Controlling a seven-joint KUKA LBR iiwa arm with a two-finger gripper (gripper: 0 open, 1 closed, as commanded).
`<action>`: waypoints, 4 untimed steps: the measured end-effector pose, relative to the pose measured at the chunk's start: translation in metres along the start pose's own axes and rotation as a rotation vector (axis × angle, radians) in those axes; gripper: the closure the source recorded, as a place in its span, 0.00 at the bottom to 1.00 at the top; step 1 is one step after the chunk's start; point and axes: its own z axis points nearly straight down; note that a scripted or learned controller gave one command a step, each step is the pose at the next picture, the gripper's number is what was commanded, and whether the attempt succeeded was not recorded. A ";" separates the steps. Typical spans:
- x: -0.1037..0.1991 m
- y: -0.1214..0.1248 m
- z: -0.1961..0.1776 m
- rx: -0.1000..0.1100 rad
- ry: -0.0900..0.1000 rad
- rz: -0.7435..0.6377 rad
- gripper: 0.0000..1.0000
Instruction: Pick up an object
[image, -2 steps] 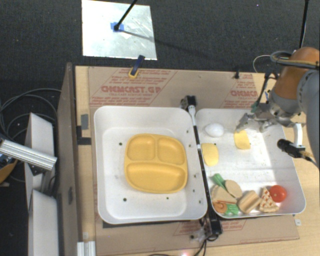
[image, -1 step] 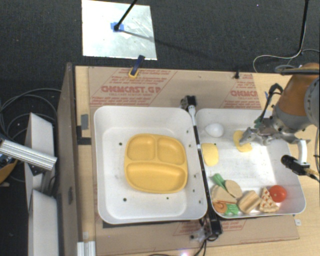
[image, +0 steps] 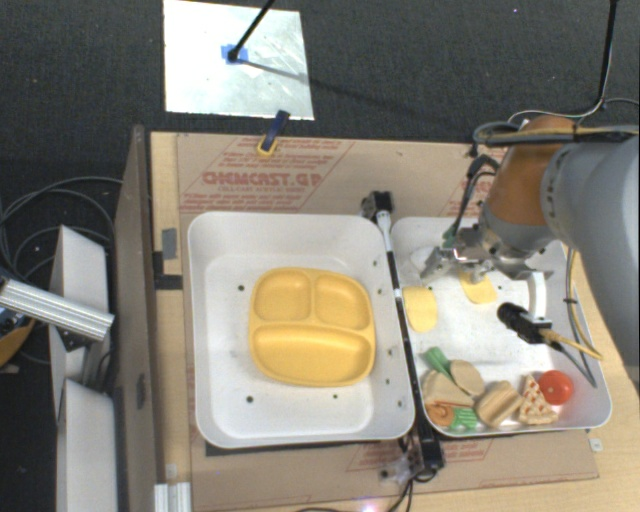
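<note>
My gripper (image: 456, 260) hangs over the back part of the right bin (image: 590, 400), reaching in from the right. A yellow flat piece (image: 480, 291) lies just below it, and another yellow piece (image: 421, 308) lies near the bin's left wall. Toy food is piled along the front: a green piece (image: 437, 360), a tan bread piece (image: 466, 377), a brown loaf (image: 497, 402), a pizza slice (image: 535, 402) and a red tomato (image: 557, 386). I see nothing held at the gripper.
The left bin (image: 225, 270) holds a yellow divided plate (image: 310, 325). A divider rail (image: 398, 310) runs between the bins. Cardboard (image: 260, 170) lies under both bins, and a shiny sheet (image: 238, 60) lies on the floor behind.
</note>
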 end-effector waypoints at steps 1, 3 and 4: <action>-0.040 0.022 0.005 0.077 0.016 -0.004 0.00; -0.070 0.008 -0.014 0.003 -0.003 0.010 0.00; -0.057 -0.018 0.001 0.003 -0.002 0.011 0.00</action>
